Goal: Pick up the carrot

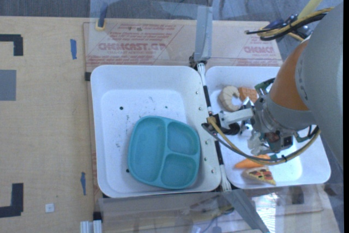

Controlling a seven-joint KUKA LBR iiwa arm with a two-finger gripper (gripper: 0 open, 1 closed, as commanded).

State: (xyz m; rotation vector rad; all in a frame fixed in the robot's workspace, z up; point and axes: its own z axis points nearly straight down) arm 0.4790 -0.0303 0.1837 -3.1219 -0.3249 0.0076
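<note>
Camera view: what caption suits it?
Robot arm reaches over right bin beside carrot; teal tray in left bin.

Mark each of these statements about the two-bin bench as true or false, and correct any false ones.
1. The teal divided plate lies in the left bin. True.
2. The carrot lies on the teal plate. False: it lies in the right bin, just above the pizza slice.
3. The arm reaches over the right bin. True.
4. The pizza slice sits in the left bin. False: it is near the right bin's front edge.
</note>
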